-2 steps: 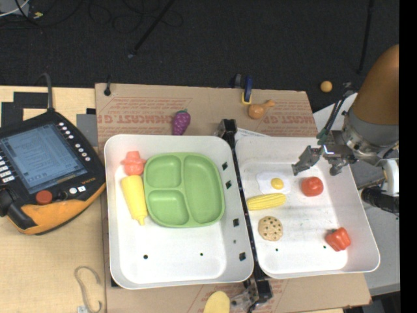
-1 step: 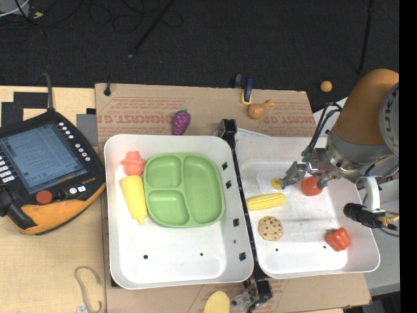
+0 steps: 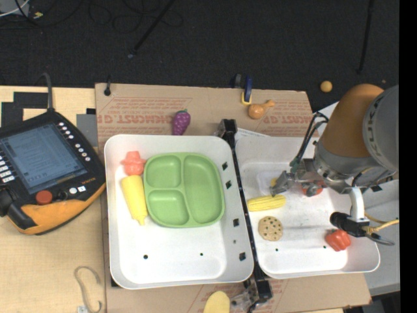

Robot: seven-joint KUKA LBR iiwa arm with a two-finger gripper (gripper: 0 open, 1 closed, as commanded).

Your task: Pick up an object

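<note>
Above the right bin, our gripper hovers just over the yellow corn cob, its grip unreadable from here, and we judge it should descend squarely astride the cob, clear of the cookie beside it.

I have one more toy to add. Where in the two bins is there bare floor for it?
Left bin: the front strip below the green plate. Right bin: floor between cookie and red toy. Crowded around the hand and corn.
</note>
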